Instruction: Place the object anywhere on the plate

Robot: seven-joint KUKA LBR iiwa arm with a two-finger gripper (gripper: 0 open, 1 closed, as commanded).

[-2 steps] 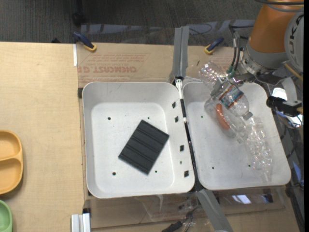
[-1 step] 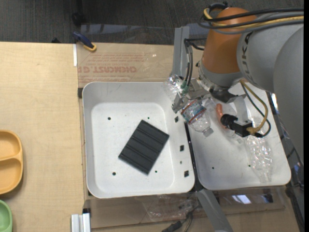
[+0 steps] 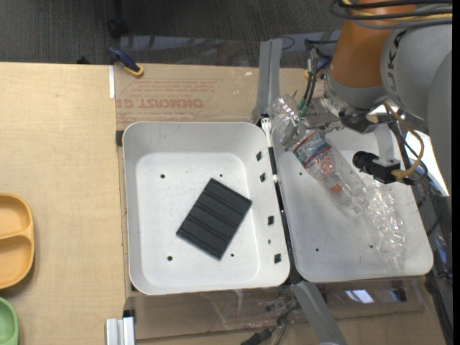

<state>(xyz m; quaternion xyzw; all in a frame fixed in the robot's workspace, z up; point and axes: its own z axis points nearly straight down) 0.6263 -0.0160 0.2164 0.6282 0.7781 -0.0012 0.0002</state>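
- Your arm (image 3: 402, 56) leans over the right bin (image 3: 316, 254), wrist low at its back edge; you can't tell how the gripper stands, it's hidden.
- A clear plastic bottle (image 3: 327, 167) lies slanted there, just below the wrist, likely the target.
- The yellow plate (image 3: 14, 239) sits well apart, far left.
- A black ribbed slab (image 3: 214, 218) rests in the left bin (image 3: 144, 264).

The arm (image 3: 424, 42) is smooth grey with a rounded orange band (image 3: 366, 45); black and yellow cables (image 3: 388, 9) loop across it, green wires near the wrist
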